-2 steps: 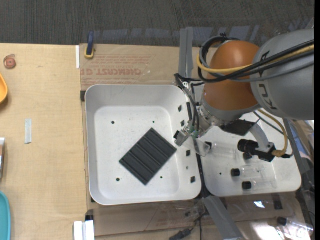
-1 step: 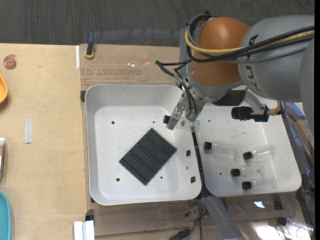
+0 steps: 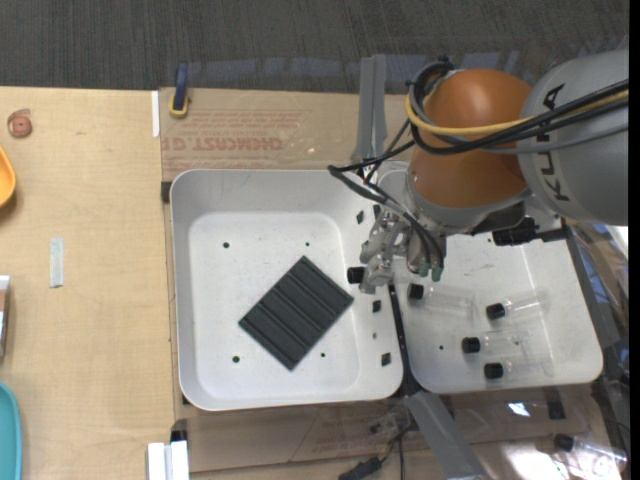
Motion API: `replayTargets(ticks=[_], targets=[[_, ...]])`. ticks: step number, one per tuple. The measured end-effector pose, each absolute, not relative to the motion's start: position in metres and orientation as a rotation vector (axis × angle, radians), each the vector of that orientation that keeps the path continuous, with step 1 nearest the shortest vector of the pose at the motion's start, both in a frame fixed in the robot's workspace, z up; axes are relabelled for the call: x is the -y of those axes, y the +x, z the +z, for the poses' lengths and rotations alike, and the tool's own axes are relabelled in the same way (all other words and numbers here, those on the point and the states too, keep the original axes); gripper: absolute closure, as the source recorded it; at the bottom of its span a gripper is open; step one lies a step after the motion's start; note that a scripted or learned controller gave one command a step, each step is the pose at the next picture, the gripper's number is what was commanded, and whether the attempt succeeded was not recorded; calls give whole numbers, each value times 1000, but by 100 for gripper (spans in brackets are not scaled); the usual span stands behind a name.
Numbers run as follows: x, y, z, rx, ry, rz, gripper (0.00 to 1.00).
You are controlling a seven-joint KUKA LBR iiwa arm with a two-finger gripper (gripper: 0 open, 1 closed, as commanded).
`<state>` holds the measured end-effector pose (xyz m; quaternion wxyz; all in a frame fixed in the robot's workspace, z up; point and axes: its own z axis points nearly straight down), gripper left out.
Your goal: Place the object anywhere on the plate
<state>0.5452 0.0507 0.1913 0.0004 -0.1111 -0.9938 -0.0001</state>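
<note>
The grey arm [image 3: 585,138] reaches in from the right side of the view, its orange band [image 3: 470,133] bulging large above the wrist. Black and yellow cables loop around that band and trail down toward the wrist. Below it the pincer [image 3: 392,268] points downward, its metal parts crowded together, too small and cluttered to read clearly.

A grey arm [image 3: 590,138] is seen, with dark lettering printed on its rounded casing. Above the wrist a broad, glossy orange band [image 3: 470,133] is fitted, dome-shaped from overhead. Black cables [image 3: 520,123] and one yellow cable [image 3: 450,128] are looped around the band. Below it a silvery metal gripper [image 3: 385,273] is mounted, with small dark fittings and thin wires running down to it
</note>
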Motion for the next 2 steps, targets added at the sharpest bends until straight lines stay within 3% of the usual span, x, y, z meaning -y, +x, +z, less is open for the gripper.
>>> replayTargets(ticks=[1,2], targets=[[-40,558,300,3139,195,-2,100],[-71,527,239,3061,708,-3,100]])
